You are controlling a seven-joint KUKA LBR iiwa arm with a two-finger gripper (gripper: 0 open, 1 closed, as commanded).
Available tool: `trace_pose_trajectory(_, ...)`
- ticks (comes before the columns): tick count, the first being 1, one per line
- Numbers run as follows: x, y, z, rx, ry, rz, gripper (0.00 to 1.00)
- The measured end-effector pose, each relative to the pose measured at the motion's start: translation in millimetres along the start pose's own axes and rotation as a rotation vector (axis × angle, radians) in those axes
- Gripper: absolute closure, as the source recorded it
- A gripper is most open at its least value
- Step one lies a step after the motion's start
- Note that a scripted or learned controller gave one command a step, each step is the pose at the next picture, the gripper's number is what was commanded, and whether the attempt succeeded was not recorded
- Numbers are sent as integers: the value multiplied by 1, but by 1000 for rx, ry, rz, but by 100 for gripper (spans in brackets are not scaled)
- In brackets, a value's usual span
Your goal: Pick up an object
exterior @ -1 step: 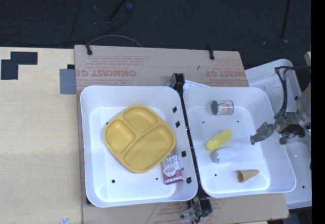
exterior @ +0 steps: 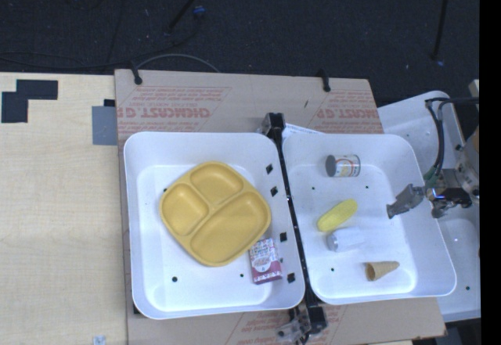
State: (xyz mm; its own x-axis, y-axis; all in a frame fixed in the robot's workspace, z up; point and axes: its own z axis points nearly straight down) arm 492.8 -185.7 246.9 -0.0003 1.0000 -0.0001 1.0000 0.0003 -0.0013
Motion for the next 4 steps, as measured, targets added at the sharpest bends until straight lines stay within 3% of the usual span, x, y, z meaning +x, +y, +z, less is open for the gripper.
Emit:
trace_pose_trajectory(2,0,-2,107,7,3,1,0)
trace_pose_trajectory(3,0,3,139,-11,2,-3,0)
trace_pose_trajectory(4,1,4,130,-10,4,1,100)
